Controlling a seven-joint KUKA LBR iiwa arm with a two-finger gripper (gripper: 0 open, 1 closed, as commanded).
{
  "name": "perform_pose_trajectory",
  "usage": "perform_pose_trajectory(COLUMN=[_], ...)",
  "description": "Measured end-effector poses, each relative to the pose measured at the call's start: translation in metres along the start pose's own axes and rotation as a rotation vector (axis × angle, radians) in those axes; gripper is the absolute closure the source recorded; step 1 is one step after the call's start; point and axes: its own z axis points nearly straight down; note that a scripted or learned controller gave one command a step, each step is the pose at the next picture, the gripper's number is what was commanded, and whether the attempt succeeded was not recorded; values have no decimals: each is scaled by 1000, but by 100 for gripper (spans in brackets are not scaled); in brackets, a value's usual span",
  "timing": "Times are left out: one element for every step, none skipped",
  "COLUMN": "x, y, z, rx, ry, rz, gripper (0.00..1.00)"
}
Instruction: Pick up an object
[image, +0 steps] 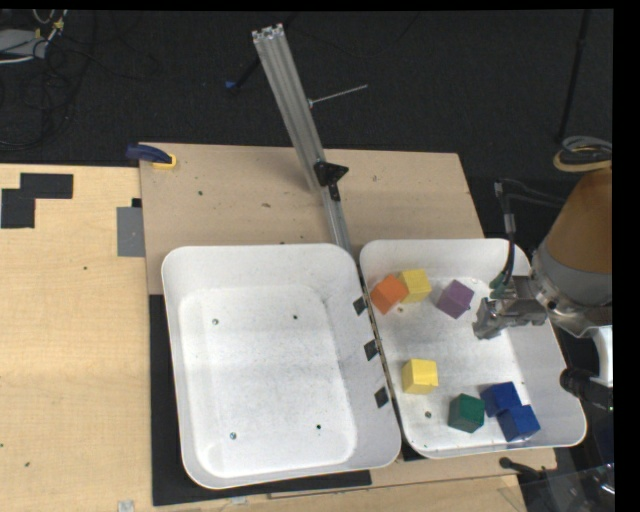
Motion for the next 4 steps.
perform_pose_trajectory(x=[0,60,108,149], y=[0,4,13,25], z=[0,3,9,0], rx=[6,8,8,6], ry=[1,4,3,1], rz=[-2,-4,-3,-2], gripper=[100,100,100,100])
